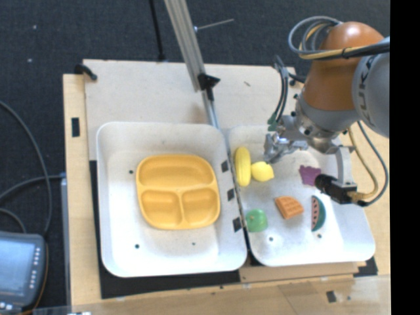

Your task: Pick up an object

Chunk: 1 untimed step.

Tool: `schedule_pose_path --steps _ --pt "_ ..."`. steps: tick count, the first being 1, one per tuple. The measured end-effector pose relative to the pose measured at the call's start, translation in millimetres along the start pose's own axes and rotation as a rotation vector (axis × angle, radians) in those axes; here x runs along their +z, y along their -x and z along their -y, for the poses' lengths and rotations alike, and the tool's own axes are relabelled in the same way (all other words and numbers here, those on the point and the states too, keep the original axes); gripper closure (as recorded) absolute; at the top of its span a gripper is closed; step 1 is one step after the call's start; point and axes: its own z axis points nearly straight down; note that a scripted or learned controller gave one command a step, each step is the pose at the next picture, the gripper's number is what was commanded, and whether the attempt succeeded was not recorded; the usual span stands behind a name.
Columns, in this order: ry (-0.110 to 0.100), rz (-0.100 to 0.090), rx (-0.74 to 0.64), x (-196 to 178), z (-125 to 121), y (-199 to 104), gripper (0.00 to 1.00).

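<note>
Hovered just above the small yellow lemon, gripper grip unclear; probably light, hard, slippery, best pinched mid-body.

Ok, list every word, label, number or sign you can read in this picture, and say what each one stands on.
"KU": dark letters running down the grey arm at the view's right edge, cut off by that edge.
The screen device at the lower left: whatever it displays is too blurred to read.
Nothing legible on the yellow tray, the toy foods or the white bins.
</note>
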Motion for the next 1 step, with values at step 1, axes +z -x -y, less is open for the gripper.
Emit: schedule_pose_path --steps 1 --pt "-0.002 0.001 0.001 13.5 11.6 -47.6 1.0"
